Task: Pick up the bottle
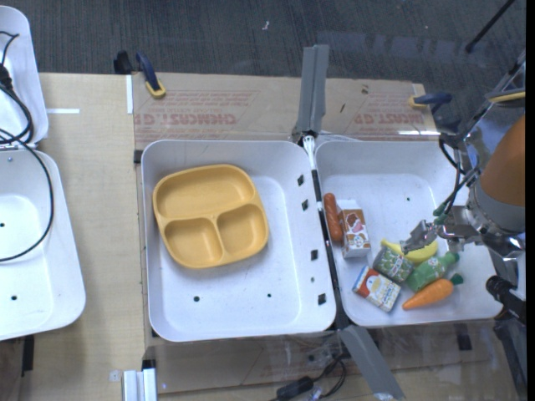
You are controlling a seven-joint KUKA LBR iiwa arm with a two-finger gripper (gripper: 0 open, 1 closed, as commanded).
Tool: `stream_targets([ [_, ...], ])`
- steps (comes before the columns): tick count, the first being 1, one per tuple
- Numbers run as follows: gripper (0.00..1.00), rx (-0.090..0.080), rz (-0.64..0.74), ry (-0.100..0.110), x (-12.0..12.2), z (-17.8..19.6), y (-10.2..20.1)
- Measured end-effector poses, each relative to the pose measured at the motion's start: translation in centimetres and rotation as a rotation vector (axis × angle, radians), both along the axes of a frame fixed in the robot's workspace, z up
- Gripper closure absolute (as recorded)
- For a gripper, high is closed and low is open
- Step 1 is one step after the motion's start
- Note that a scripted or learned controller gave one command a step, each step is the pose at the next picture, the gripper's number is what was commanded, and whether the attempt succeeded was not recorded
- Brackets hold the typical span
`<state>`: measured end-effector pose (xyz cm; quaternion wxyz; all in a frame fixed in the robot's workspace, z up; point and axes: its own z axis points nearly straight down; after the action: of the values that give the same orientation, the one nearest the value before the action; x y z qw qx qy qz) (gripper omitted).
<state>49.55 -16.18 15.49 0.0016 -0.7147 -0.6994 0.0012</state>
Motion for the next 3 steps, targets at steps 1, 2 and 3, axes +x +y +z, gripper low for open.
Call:
stream_targets([
  [1, 0.00, -0.007, 0.061, -0.038, -0.7, -4.7, 0.9],
  [2, 0.00, -0.002, -0.093, -0.040, -0.6, -4.8, 0.6],
  [3, 0.00, -0.007, -0.342, -0.039, -0.9, -4.8, 3.4],
])
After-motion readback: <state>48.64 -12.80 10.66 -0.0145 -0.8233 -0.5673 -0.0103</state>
